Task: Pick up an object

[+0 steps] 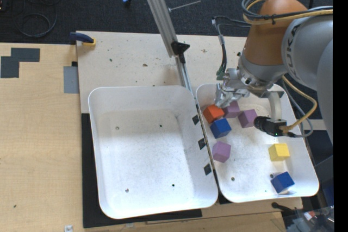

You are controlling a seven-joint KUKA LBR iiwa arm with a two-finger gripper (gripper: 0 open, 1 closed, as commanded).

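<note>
My gripper (224, 98) hangs over the far left corner of the right bin (304, 193), under the grey arm with its orange band (274, 13). Just below and left of it lies an orange block (213, 113), touching a blue block (221, 127). Two purple blocks (232, 110) (247, 118) sit just right of the gripper's tip, and a third purple block (221, 151) lies nearer the front. A yellow block (279, 151) and a second blue block (282, 182) rest toward the bin's right front. Nothing shows as lifted off the bin floor.
The left bin (98, 117) holds only small dark specks. An aluminium bar (160, 8) slants down to the wall between the bins. A black fitting (270, 125) on a cable hangs over the right bin. A blue-and-yellow clamp (82, 38) lies at the bench's far left.
</note>
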